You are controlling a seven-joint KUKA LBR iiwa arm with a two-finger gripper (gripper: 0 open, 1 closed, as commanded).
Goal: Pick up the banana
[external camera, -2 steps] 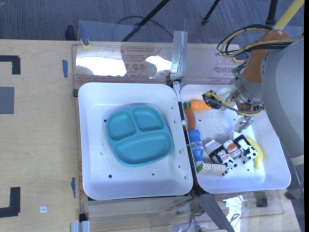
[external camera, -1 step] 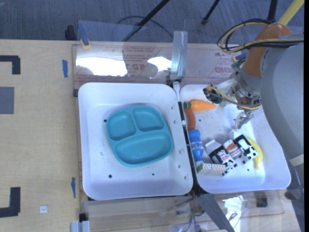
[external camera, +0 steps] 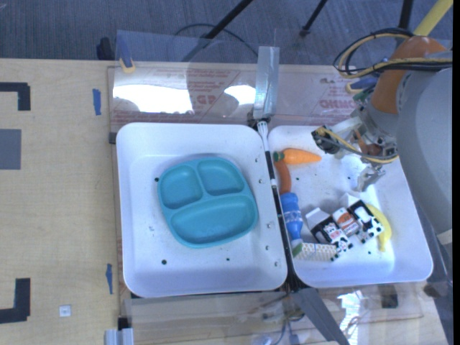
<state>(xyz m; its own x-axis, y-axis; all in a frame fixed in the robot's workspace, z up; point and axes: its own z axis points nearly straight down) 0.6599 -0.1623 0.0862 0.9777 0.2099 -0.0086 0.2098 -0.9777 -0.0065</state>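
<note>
Two white bins (external camera: 144,264), smooth moulded plastic with a soft sheen. In the left one, a teal tray (external camera: 207,200), matt plastic, even in tone. At 12 o'clock of the bins, a clear shiny sheet (external camera: 180,92) catching bright glare, with a brushed metal post (external camera: 267,77) at the middle. Bench (external camera: 57,214) at 9 o'clock: pale wood, matt and plain. In the right bin: a banana (external camera: 384,228), smooth yellow skin; a carrot (external camera: 302,157), glossy orange plastic look; a blue bottle (external camera: 291,218), shiny plastic; cartons (external camera: 341,228) of printed card. Arm (external camera: 431,135) at 3 o'clock: smooth grey casing, satin finish.
</note>
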